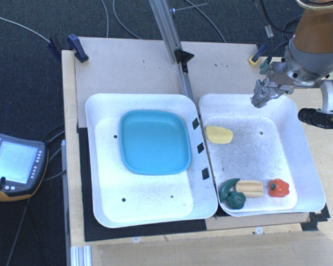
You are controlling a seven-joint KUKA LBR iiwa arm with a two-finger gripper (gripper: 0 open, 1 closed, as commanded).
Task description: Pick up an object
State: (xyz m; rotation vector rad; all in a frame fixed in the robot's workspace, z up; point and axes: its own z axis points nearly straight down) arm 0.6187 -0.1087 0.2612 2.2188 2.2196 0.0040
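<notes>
We see two white bins side by side on the bench. The left bin point(100, 204) holds a blue plate point(155, 142). The right bin point(305, 148) holds four small toy foods. A yellow piece point(218, 134), maybe a lemon or a chip, lies near the left wall of that bin. Along the front wall sit a green toy vegetable point(232, 193), a tan stick-shaped piece point(250, 188) touching it, and a red toy pepper or tomato point(278, 188) just beside the stick.

The gripper point(262, 97) hangs over the back edge of the right bin, up in the corner, well apart from all the toys. Nothing is in it. It is too small and dark for us to tell how it is set.

We think the pick has not started yet. Any of the four toys could be the one to grab.

Here is what could go wrong. The green piece and the tan stick touch each other, so a grab there could catch both, or push one away and close on nothing. All three front toys sit close to the bin wall, so the gripper might bump the wall on the way down. The red one looks round and could roll out of the pinch. The yellow piece lies alone with bare floor around it, so we think it is the easiest one, but it looks flat and the gripper could slide over it.
</notes>
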